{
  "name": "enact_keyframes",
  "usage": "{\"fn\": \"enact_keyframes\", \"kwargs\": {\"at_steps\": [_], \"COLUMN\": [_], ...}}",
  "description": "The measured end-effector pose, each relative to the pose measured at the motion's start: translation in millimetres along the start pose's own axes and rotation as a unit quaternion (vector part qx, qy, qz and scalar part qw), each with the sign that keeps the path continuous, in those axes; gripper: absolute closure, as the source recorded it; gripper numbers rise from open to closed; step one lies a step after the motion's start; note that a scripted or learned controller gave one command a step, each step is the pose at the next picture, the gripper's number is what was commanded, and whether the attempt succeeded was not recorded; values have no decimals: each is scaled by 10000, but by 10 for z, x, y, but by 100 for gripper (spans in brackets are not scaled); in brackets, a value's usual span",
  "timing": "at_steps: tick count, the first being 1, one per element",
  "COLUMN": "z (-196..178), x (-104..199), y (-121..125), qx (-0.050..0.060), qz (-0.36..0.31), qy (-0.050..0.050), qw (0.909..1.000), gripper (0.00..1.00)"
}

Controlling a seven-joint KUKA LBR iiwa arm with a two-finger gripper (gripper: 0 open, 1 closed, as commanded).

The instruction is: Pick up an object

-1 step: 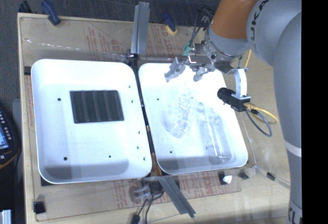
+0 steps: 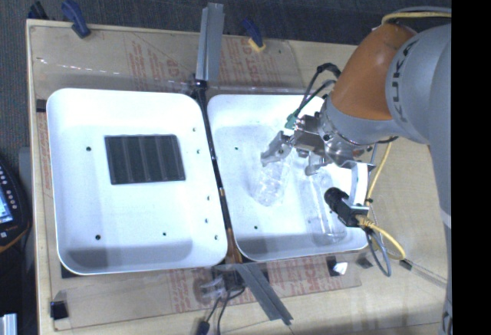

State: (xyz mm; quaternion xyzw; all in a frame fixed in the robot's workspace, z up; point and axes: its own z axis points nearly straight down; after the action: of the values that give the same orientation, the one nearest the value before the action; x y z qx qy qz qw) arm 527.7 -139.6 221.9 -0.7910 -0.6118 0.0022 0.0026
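Gripper (image 2: 294,156) low in the right bin (image 2: 230,126), fingers spread, nothing between them. Approach step, by the look of it; next calls for centring over the bottle (image 2: 270,184) and closing. Clear, glassy, lying just below the fingers, hard to outline against white.

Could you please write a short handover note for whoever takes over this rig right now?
Gripper: over the right bin, fingers spread just above a clear bottle; nothing between them.
Things: that bottle lies mid-bin; a second clear item seems to lie near the bin's right wall, hard to make out. The left bin holds a dark grate.
Done: approach only.
Left: close on an object and lift it.
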Motion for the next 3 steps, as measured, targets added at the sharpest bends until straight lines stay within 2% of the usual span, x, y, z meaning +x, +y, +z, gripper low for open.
{"fn": "enact_keyframes", "kwargs": {"at_steps": [1,2,3], "z": [-53,-111,-938], "x": [171,-177,79], "y": [-187,-87,-407], "qx": [-6,-28,-35], "qz": [-451,-360,357], "qy": [5,-3,5], "qw": [9990,9993,9994], "gripper": [0,0,0]}}
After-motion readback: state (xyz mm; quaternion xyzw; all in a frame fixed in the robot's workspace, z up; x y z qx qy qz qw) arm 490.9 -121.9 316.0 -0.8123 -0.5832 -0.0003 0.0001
